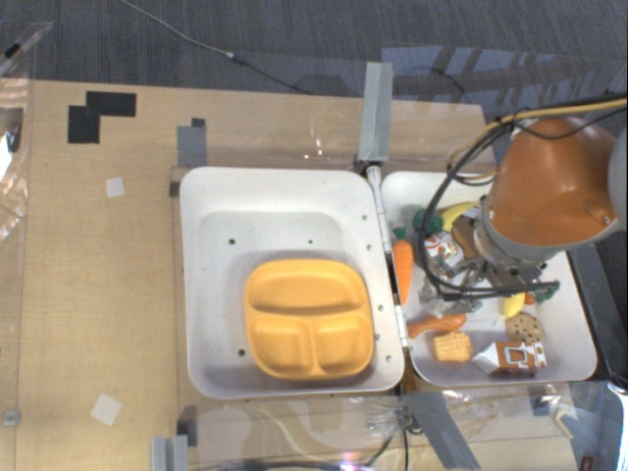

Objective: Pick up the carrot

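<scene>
**Carrot lying free by the divider, arm hanging over the right bin**

While the carrot [402, 268] is lying lengthwise against the left wall of the right bin [587, 361], its green top is pointing toward the far end and its orange tip toward the near end, and nothing is gripping it. Just beyond its near tip, an orange sausage-shaped toy [438, 325] is lying crosswise, with a square cracker [451, 347] sitting just beside that. Farther right along the near wall, a small brown-and-white carton [513, 358] is resting below a round chocolate-chip cookie [527, 327], and a yellow piece [513, 305] is showing beside the cookie. Toward the far end, a yellow banana-like toy [453, 214] is peeking out from under the arm.

Over the middle of this bin, the gripper [459, 275] is hanging to the right of the carrot, apart from it, with the orange band of the wrist [551, 189] covering much of it. Whether its fingers are spread or closed, I cannot tell, since the dark mechanism is blending into the clutter beneath.

Across the divider, the left bin [211, 214] is carrying a yellow compartment tray [308, 317] near its front.
</scene>
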Controlling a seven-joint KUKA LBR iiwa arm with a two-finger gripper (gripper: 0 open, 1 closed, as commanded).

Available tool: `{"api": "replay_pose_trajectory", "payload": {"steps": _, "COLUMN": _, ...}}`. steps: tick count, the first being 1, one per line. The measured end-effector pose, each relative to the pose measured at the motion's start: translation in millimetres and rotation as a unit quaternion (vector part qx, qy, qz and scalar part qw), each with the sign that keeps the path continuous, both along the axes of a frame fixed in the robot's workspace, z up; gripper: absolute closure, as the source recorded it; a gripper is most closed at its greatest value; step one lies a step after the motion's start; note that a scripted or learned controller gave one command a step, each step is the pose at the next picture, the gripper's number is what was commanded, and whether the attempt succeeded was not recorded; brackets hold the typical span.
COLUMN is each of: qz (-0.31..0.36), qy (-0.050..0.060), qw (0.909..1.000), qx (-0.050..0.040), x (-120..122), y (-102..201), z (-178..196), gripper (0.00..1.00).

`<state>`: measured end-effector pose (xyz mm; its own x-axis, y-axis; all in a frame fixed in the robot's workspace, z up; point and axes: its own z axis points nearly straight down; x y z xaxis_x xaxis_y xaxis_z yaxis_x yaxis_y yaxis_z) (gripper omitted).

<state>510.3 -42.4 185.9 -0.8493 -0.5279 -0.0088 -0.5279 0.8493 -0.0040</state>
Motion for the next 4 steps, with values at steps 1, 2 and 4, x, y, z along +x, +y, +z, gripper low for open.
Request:
{"api": "replay_pose_trajectory", "payload": {"steps": 1, "qz": 0.050, "qy": -0.010, "qw": 0.9987, "qx": -0.0036, "x": 6, "y": -61, "z": -82, "gripper": 1.00}}
{"api": "replay_pose_trajectory", "payload": {"steps": 2, "qz": 0.138, "qy": 0.000, "qw": 0.9904, "qx": -0.0026, "x": 4, "y": -125, "z": -68, "gripper": 1.00}}
{"api": "replay_pose_trajectory", "payload": {"steps": 4, "qz": 0.252, "qy": -0.003, "qw": 0.9677, "qx": -0.0037, "x": -16, "y": -122, "z": -75, "gripper": 1.00}}
